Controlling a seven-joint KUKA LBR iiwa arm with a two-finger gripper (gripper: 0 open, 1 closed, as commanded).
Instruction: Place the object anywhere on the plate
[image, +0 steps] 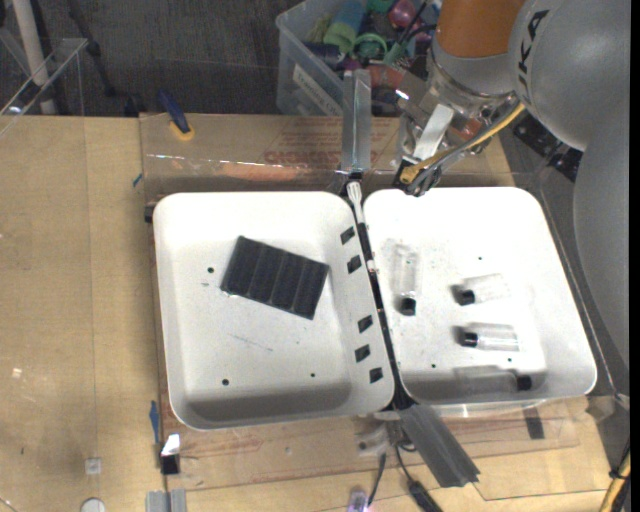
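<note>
In the right bin (540, 215) three small clear vials with dark caps are scattered: one (404, 278) near the divider and two, (478, 291) and (487, 338), further right, all lying flat. The dark ribbed plate (275, 277) is set alone in the left bin (180, 225), presumably as the drop target. The gripper (425, 165) is held above the right bin's far edge with nothing seen in it; its opening cannot be told, and a pick is judged pending.

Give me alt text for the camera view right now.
A dark ribbed plate lies in the left bin, while three small clear vials with black caps lie in the right bin. The gripper hovers above the right bin's far edge.
</note>
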